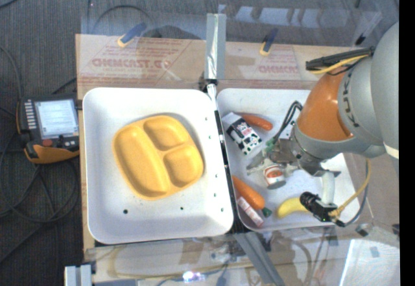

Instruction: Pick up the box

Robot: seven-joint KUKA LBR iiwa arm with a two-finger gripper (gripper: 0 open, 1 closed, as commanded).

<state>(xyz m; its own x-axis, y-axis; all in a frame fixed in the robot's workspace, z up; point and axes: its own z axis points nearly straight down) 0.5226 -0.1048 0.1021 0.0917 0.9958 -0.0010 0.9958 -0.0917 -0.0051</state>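
At the near edge of the right bin (350, 178) lie a banana (292, 205) and a carrot (249, 192), with a small can (275, 176) just behind them. The gripper (275, 156) hangs above that can, and whether it is open or closed cannot be told from here. The box (241, 135) lies farther back and to the left, close to the bin's left wall, with a second carrot (257, 122) just beyond it. A good pick probably means shifting left over the box's middle, squaring to its narrow sides, and staying clear of that carrot.

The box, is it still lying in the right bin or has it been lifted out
In the bin. The box lies flat on the floor of the right bin, near the left wall, beside a carrot; the gripper is off it.
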